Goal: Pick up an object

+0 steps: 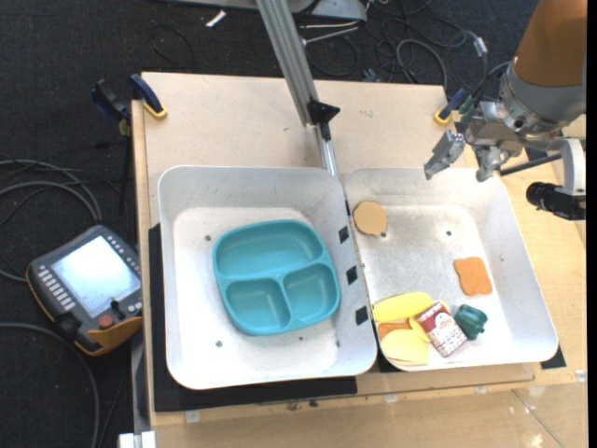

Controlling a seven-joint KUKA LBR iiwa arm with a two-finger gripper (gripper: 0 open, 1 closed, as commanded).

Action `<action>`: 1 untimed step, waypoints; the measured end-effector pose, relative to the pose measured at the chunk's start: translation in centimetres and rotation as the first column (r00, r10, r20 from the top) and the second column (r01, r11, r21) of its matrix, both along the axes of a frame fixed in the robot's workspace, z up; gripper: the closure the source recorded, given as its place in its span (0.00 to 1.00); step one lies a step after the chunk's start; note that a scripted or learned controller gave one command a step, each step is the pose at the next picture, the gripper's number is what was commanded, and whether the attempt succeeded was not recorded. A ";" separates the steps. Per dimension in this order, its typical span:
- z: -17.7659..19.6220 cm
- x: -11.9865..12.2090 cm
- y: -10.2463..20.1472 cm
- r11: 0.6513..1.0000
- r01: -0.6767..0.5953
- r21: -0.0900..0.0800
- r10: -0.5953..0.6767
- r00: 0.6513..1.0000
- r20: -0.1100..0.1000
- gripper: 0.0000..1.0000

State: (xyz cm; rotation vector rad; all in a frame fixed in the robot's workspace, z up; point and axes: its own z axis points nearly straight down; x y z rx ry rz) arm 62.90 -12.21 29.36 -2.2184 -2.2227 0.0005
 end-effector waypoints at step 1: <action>0.0 0.0 0.0 1.000 0.000 0.000 0.000 1.000 0.000 0.00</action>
